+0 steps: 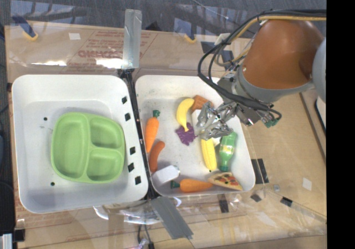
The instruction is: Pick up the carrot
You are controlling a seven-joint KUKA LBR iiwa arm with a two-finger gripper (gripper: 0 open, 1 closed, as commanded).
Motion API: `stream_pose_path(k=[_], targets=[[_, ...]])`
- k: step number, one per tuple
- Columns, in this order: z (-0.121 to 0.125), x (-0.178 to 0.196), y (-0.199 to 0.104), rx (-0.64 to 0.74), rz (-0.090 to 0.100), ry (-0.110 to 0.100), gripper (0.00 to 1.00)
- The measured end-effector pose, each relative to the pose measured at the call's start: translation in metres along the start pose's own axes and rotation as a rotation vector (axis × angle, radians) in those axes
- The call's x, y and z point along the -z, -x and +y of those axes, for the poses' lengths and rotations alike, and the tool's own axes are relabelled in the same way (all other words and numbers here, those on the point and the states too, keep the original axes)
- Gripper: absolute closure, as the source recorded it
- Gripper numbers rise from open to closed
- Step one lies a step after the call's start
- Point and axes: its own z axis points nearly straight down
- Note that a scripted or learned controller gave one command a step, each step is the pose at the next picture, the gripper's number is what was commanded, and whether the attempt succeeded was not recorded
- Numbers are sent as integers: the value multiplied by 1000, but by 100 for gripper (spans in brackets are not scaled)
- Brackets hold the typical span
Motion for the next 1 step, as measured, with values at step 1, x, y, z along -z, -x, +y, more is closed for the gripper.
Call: stream_pose_path(k=[1], targets=[[16, -67, -22, -458, 1, 2, 100]])
